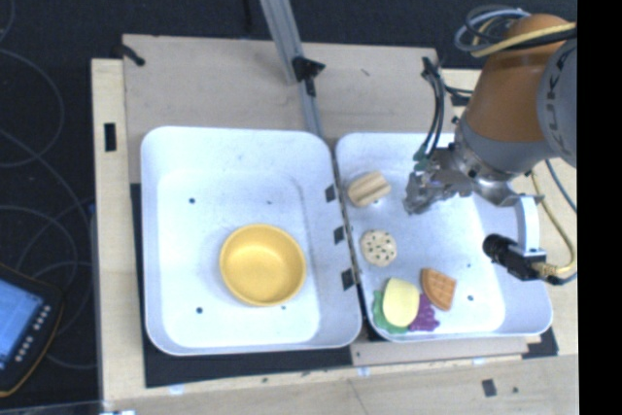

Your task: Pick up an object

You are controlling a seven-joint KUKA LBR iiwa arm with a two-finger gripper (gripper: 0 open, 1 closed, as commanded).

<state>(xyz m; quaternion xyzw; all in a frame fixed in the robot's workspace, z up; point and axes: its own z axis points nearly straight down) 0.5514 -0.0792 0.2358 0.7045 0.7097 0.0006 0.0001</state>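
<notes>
A: Why are the small things all put in the right bin (505, 311)?

B: It looks like they are kept together there so the arm (515, 87) can get to them. The arm comes in from the right, and that bin is the one under it.

A: What is kept in the left bin (175, 170)?

B: A yellow bowl (261, 263) is set there, toward the near side. It is well apart from the gripper (420, 194).

A: Where is the gripper held?

B: It is held over the far part of the right bin, pointing down. Nothing is seen between its tips. Whether it is spread or closed cannot be told from here.

A: Which thing is closest to it?

B: A tan bun (368, 189) is lying just to the left of it, by the wall between the bins. It is likely the thing to be picked.

A: And the others?

B: A round cookie (378, 248) is lying nearer than the bun and a bit left of the gripper. A yellow and green toy (399, 303) and an orange waffle (438, 288) are tucked side by side at the near edge, farther from the gripper.

A: Is anything picked up?

B: No, it seems not. Every thing is seen resting on the bin floor.
</notes>
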